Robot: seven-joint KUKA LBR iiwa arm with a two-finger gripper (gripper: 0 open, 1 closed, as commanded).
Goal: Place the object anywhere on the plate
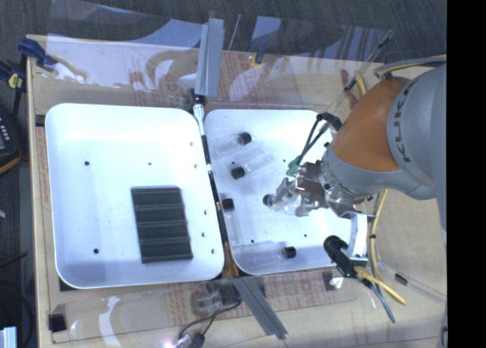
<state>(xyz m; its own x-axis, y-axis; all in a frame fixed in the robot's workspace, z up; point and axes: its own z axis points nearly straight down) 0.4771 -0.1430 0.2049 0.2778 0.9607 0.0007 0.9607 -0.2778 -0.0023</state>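
Clear plastic vials with black caps lie scattered in my right bin [262,263], and the dark ribbed plate [161,223] sits in the left bin [76,134], well apart from them. Biggest risk I see: these see-through tubes are slick and round, so one could roll or squirt out of a pinch, or drop while crossing the divider between bins. My arm [380,137] reaches in from the right, wrist angled down, pincer [287,196] low over the right bin beside one vial [272,200], possibly touching it; I cannot tell whether it is released or clenched.
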